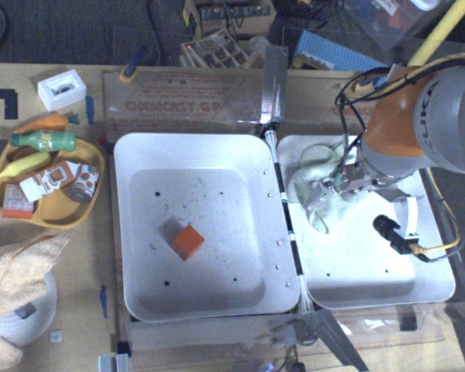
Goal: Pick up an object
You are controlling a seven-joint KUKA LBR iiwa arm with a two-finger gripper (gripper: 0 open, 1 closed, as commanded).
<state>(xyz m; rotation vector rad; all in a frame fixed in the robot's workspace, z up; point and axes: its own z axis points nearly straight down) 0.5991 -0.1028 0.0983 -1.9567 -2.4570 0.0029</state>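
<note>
Your arm [442,122] is over the right bin [372,277], with the hand [339,183] low at a crumpled pale sheet [310,180].
On the surface [31,80], the left bin [194,142] and the right bin sit side by side. Your grey arm reaches in from the right across the right bin's far half. The pale sheet lies in that bin's far left corner, and the hand is against it. You cannot tell whether the hand is spread or pressed together, or whether it grips the sheet. A yellow bowl [50,211] of packets stands on the surface well left of the bins. Near the middle of the left bin an orange cube [188,242] touches a smaller grey block [171,229] on its far left side.
</note>
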